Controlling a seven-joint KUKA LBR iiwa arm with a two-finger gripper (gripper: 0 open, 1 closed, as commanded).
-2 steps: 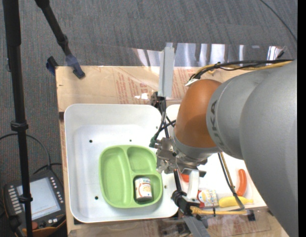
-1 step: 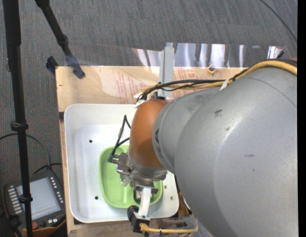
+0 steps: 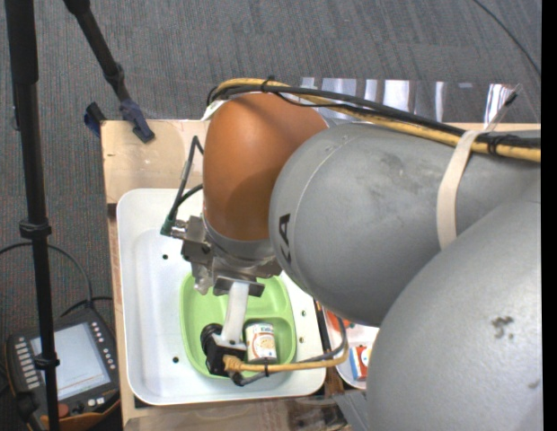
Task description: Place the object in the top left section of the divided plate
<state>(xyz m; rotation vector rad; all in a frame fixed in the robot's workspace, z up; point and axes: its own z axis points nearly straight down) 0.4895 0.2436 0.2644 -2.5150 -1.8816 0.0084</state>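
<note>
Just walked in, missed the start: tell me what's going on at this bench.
The grey KUKA arm reaches in from the right, its wrist low over a green divided plate in the left white bin. A small labelled container sits on the plate just beside the wrist. Whether it is gripped is hidden.

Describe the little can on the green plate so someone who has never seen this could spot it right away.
Find the white bin on the bench's left, under the grey arm. A lime green plate lies in it, with a small can near its lower edge. Its pale label stands out against the green.
</note>
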